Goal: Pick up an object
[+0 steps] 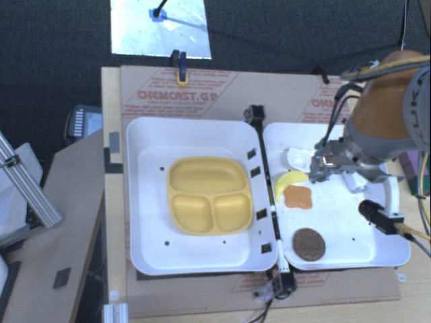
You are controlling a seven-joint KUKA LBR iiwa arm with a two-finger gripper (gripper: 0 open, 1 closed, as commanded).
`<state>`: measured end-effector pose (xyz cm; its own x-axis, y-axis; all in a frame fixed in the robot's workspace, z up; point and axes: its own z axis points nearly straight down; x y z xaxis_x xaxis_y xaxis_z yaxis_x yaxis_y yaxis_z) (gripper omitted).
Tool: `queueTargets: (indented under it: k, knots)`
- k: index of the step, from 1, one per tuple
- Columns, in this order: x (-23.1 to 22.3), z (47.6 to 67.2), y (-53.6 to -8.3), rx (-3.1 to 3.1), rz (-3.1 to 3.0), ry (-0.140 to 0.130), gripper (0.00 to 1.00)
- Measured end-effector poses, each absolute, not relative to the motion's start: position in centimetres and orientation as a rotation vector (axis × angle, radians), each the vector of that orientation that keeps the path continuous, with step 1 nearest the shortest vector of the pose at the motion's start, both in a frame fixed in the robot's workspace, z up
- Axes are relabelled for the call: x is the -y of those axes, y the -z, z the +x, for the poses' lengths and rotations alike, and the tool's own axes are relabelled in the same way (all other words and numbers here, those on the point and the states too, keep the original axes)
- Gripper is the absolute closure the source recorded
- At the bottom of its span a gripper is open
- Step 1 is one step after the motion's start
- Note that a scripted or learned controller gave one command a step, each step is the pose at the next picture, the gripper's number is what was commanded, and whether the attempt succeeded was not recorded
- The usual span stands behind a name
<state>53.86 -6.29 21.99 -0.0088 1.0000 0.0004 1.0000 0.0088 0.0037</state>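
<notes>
Two white bins [145, 200], one yellow divided tray [207, 194], one banana [289, 181], one orange piece [297, 197], one brown disc [309, 243]

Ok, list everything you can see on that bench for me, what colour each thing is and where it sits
White bins: two, side by side on the bench.
Divided tray: one, yellow, three compartments, middle of the left bin.
Banana: one, yellow, right bin near the divider.
Orange piece: one, flat, orange, right bin, just below the banana.
Brown disc: one, round, dark brown, front of the right bin.
White object: one, small, rear of the right bin; too unclear to name.
Clamp: one, yellow and black, on the rear board edge.
Arm: one, grey with orange band, over the right bin.
Pincer: one, dark metal, beside the banana.
</notes>
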Motion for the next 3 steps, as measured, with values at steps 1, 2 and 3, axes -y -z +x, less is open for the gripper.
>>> queueTargets:
  k: [1,2,3]
  knots:
    - [1.4,56.3,-21.1,-2.231,2.210,-0.005,1.00]
    - [-2.7,58.8,-20.7,-2.231,2.210,-0.006,1.00]
    - [-8.1,61.3,-20.3,-2.231,2.210,-0.006,1.00]
